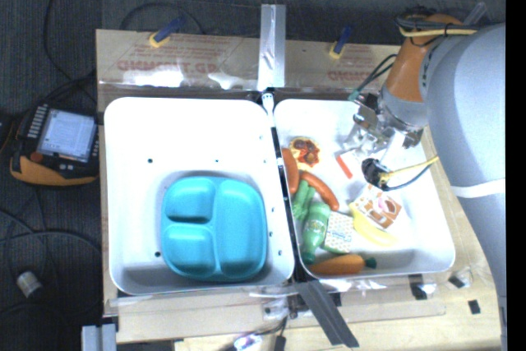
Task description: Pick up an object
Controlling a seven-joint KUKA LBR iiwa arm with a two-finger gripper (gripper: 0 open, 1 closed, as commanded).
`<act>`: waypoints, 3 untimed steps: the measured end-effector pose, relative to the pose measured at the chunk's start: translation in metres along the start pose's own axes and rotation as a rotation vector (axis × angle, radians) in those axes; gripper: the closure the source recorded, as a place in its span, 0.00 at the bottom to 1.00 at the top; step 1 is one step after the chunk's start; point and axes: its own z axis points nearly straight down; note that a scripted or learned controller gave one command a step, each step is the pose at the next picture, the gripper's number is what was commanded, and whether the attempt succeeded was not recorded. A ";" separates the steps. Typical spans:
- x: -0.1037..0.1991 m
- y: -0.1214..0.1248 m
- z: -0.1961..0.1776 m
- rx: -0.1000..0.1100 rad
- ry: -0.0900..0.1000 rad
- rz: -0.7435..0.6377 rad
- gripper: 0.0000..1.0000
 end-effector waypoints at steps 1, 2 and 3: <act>-0.025 0.048 0.002 0.007 0.004 0.210 1.00; 0.014 0.002 -0.064 0.023 -0.008 0.174 1.00; 0.071 -0.030 -0.124 0.024 -0.007 0.169 1.00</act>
